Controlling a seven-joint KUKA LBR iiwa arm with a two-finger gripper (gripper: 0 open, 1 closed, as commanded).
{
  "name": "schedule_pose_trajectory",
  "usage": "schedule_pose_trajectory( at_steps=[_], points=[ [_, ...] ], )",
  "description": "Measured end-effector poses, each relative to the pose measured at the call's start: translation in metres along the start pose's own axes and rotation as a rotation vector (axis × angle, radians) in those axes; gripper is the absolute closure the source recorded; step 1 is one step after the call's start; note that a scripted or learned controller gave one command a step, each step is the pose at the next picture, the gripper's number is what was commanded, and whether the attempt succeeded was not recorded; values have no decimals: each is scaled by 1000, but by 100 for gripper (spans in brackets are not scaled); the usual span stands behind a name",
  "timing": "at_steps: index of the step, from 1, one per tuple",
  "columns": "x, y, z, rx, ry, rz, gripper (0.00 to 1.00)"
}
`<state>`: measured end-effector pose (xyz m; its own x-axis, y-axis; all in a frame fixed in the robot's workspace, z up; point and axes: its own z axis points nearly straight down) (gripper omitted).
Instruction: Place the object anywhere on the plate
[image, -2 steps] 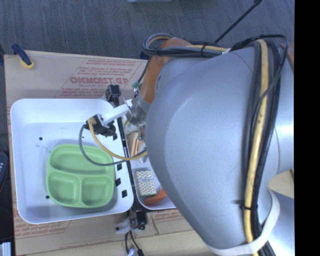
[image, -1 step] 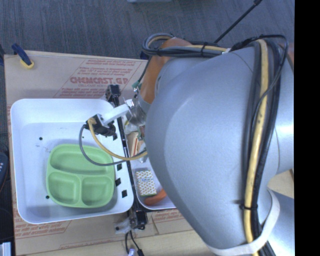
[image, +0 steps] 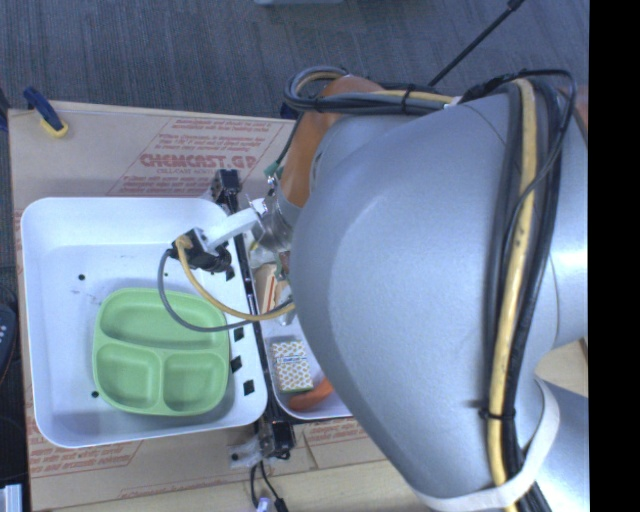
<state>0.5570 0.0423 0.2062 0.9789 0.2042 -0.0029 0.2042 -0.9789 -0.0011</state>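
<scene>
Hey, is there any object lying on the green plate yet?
No, all three compartments of the green plate show bare green surface with nothing resting in them.

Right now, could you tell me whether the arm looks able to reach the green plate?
Probably yes: the green plate lies uncovered in the left bin, and the arm hangs over the bins' shared edge, beside it.

Brown bench (image: 190, 150), two white bins (image: 110, 250)

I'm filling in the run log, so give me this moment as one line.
plate: green, three compartments, in left bin, nothing on it | small patterned box: in right bin | arm: over right bin | task: not yet done
</scene>
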Motion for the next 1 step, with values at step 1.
schedule_pose_trajectory(
  at_steps=[1],
  points=[
    [0, 0, 0, 0, 0, 0, 0]
  ],
)
